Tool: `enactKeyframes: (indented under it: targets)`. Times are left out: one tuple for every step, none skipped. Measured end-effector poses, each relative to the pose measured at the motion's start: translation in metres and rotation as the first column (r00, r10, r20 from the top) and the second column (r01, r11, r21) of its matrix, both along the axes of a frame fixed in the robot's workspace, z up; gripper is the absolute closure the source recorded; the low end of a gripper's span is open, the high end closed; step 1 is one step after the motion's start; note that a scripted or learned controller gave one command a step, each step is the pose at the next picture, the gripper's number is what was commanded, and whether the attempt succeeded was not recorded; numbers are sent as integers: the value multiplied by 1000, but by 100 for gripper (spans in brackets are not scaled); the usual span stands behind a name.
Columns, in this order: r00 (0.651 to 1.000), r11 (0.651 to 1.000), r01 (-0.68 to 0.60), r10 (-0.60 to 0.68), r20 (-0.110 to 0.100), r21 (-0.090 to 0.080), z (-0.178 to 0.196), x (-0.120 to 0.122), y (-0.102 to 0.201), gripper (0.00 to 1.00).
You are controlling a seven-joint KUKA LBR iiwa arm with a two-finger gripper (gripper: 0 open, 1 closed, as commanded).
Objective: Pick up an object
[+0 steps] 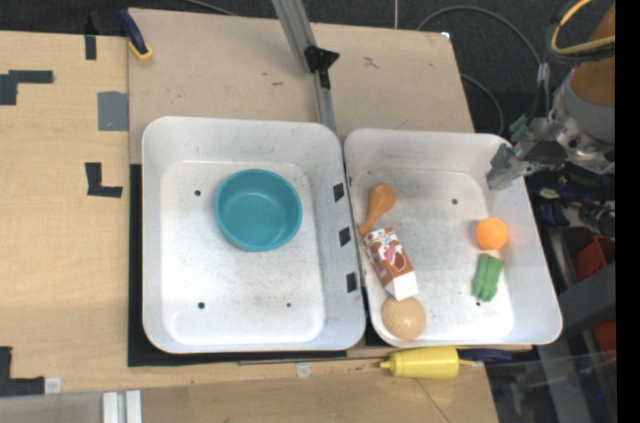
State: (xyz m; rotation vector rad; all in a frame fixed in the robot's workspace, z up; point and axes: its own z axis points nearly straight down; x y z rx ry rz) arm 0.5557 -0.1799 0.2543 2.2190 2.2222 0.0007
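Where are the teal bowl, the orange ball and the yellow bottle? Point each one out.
teal bowl [259, 209], camera view, on the bowl's inner floor.
orange ball [491, 233], camera view, on the ball's middle.
yellow bottle [428, 363], camera view, on the middle of the bottle's body.

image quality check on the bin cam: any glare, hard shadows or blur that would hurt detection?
Camera view: lighting is even and soft, with faint shadows under the teal bowl and the orange ball; no blown-out glare on the white bins; overall slightly soft and low resolution, so the label on the tube is unreadable; the gripper at the right bin's corner looks blurred.
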Motion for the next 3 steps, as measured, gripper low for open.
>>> enactKeyframes:
  targets:
    - [1000, 1000, -6, 6, -2, 2, 6, 18, 52, 100]
    - [1000, 1000, -5, 5, -3, 2, -1, 24, 103, 100]
    - [1000, 1000, -5, 5, -4, 2, -16, 36, 157, 100]
